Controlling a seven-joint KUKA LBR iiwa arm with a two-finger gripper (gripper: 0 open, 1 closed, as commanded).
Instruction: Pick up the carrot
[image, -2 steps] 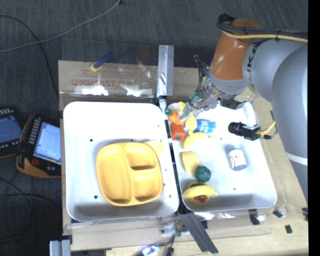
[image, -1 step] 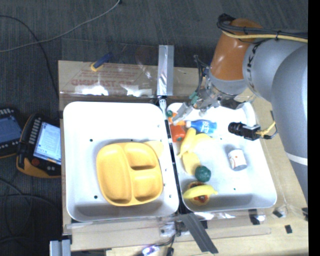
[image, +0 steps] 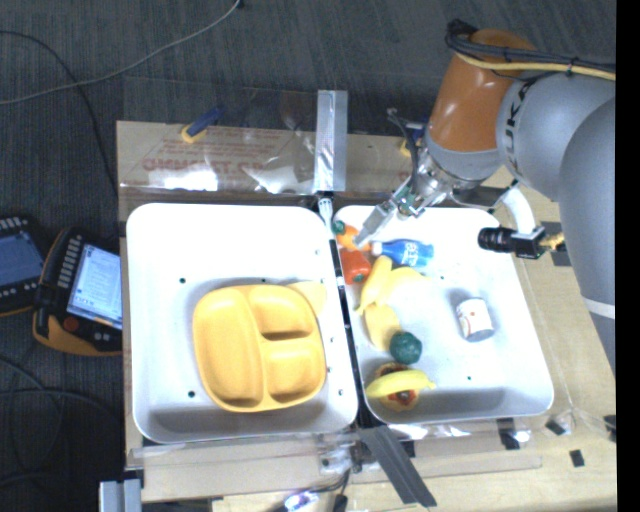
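Note:
The carrot (image: 347, 240), small and orange with a green top, lies in the far left corner of the right bin (image: 520, 345), against the divider. Just below it lies a red-orange piece (image: 355, 265). My gripper (image: 368, 233) reaches down at a slant from the upper right, and its tip sits right beside the carrot, on its right side. Whether the tip touches the carrot is not clear from this angle.
The right bin also holds a blue-and-white bottle (image: 408, 252), a banana (image: 385, 283), a yellow fruit (image: 380, 323), a green ball (image: 405, 347), another banana (image: 400, 381) and a white can (image: 474, 318). A yellow divided plate (image: 262, 345) lies in the left bin (image: 160, 300).

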